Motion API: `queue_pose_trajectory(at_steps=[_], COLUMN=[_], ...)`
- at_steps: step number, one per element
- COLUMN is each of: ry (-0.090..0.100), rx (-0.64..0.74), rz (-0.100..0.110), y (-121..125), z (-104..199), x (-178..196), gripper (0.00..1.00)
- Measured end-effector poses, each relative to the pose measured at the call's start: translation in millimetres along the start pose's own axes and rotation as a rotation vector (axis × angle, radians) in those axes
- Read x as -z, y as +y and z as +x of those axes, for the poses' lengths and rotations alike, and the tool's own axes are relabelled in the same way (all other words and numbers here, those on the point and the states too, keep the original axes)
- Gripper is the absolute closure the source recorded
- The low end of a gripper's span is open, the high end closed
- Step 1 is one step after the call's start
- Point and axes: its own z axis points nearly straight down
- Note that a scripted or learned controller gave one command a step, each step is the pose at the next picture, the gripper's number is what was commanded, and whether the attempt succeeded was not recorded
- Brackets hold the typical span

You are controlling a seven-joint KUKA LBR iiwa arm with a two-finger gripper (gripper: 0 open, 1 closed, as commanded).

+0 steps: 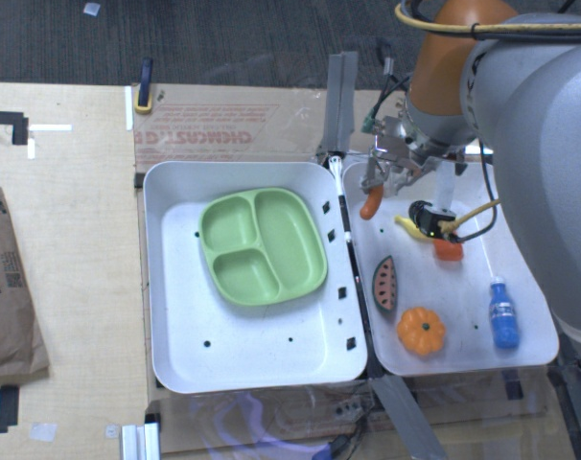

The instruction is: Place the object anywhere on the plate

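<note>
Green plate (263,246) sits in left bin (175,353); fingers (372,188) pinch an orange carrot (369,204) above right bin (463,353)

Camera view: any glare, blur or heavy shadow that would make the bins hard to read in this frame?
Camera view: lighting is even and soft, with only faint shadows beside the green plate and the pumpkin; the white bins look bright but keep their edges; the plate's three compartments read sharply; the arm's grey body at right is close and slightly soft; the gripper area is cluttered by cables.

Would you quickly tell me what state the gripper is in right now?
Gripper: closed on an orange carrot-like toy, lifted over the right bin.
</note>
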Motion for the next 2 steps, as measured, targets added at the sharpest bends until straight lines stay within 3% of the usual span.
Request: queue_pose_trajectory(at_steps=[1,2], ry=[0.0,0.0], rx=[-0.034,-0.035], rz=[0.001,0.001], y=[-51.3,-51.2], z=[85.1,85.0], x=[0.2,0.2], gripper=[1.0,0.0])
